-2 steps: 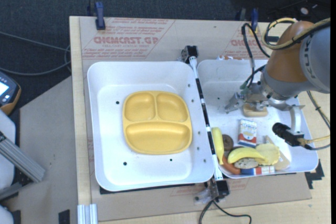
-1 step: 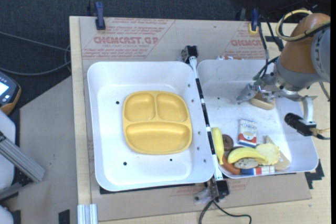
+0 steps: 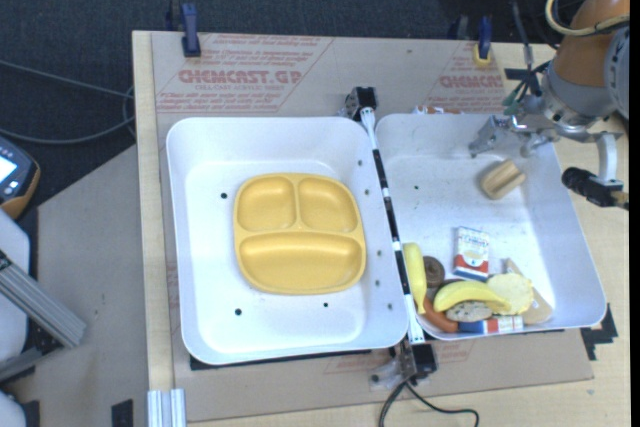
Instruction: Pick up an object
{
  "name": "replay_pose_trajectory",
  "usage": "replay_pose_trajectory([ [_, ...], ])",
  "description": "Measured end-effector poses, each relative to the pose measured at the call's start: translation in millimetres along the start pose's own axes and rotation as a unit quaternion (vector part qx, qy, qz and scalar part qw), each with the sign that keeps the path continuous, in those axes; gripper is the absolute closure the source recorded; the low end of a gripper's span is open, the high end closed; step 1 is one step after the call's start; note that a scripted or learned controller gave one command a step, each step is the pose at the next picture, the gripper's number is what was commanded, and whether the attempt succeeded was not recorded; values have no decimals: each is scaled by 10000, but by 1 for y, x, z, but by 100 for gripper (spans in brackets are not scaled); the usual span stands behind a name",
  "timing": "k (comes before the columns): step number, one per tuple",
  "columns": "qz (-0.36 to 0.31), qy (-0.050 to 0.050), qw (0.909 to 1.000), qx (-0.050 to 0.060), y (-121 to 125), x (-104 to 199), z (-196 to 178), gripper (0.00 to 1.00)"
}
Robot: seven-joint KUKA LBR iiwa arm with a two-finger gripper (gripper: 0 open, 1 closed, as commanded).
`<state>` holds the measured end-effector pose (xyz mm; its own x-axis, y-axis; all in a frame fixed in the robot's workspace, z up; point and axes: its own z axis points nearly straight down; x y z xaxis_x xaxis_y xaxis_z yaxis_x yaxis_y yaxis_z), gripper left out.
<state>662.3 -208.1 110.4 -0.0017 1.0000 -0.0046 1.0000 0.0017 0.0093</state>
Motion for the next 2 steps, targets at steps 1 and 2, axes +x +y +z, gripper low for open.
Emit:
replay_pose_trajectory([
  [1, 7, 6, 10000, 14, -46, 21, 23, 0],
  [2, -4, 123, 9998, 124, 4, -9, 24, 0],
])
